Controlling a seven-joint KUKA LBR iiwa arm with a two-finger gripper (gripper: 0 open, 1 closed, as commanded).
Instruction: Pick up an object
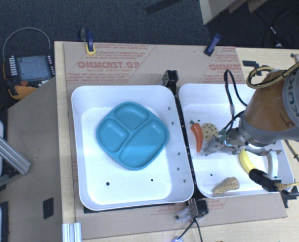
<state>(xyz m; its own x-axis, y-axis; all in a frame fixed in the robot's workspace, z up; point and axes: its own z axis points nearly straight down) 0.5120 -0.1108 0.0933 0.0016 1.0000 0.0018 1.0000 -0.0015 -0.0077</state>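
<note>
In the right bin (204, 97), a red-orange chili pepper (196, 135) lies near the left wall. A tan perforated round piece (209, 130) sits just right of it. My gripper (213, 146) hangs low over the bin, just below that round piece and right of the pepper, with nothing seen between its fingers. A yellow banana (246, 161) lies under the wrist. A beige waffle cone (226, 186) rests near the bin's front wall.
The left bin (88, 185) holds a blue divided plate (132, 134) in its middle. A black divider runs between the two bins. The arm's orange band and grey body cover the right bin's right part.
</note>
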